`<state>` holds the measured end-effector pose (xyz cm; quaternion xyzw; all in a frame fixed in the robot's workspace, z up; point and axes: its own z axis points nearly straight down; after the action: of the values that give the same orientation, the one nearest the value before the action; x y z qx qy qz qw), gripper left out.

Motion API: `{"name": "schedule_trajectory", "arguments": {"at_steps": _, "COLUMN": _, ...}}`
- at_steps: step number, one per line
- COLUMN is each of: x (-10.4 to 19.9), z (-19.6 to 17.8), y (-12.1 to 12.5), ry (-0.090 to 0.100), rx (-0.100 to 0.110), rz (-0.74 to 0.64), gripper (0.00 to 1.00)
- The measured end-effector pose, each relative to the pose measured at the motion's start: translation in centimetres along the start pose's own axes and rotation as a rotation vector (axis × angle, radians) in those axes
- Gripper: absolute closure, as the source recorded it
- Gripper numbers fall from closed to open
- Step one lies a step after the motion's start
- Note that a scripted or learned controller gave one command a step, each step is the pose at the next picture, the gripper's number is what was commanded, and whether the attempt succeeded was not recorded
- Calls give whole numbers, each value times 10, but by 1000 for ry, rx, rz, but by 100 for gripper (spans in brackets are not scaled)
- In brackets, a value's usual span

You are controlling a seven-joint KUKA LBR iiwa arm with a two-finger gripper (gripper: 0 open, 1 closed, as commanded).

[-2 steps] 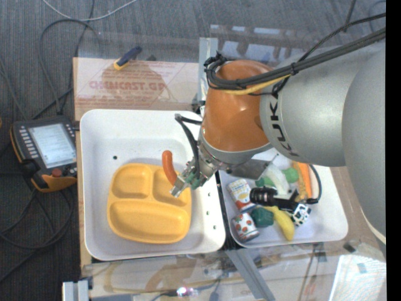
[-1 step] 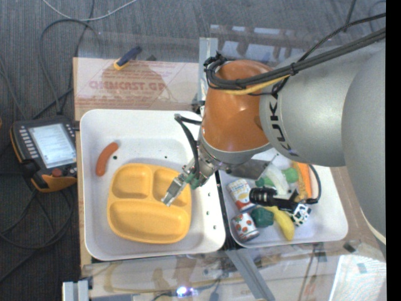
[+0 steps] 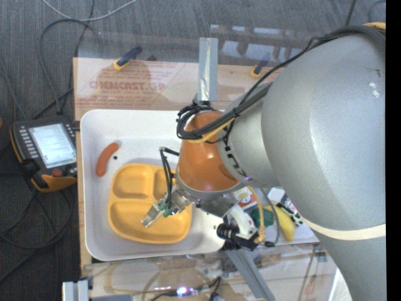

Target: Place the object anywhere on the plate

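Here, hard to tell from above whether spread or pressed together at the gripper [image 3: 152, 217], and nothing visible between the tips; poised low over the near part of the yellow plate [image 3: 128, 218], just right of its middle. Up and to the left from there, beyond the plate's far-left corner and apart from its rim, the red sausage [image 3: 106, 158], lying on the floor of the left bin [image 3: 135, 121]. Long axis slanted, from near-left to far-right. Only the one arm [image 3: 313, 137], reaching in from the right. By count: one sausage, one plate with three compartments, two bins. In the right bin [image 3: 304, 234], a banana [image 3: 285, 221] among small clutter, partly hidden.
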<state>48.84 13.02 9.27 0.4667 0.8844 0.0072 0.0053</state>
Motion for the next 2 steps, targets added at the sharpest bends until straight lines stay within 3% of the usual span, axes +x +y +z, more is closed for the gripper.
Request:
{"name": "schedule_trajectory", "arguments": {"at_steps": 1, "x": 38, "z": -1, "y": 30, "ry": -9, "rx": -7, "rz": 245, "gripper": 0}}
{"name": "schedule_trajectory", "arguments": {"at_steps": 2, "x": 69, "z": -1, "y": 52, "ry": -13, "rx": -9, "rz": 611, "gripper": 0}}
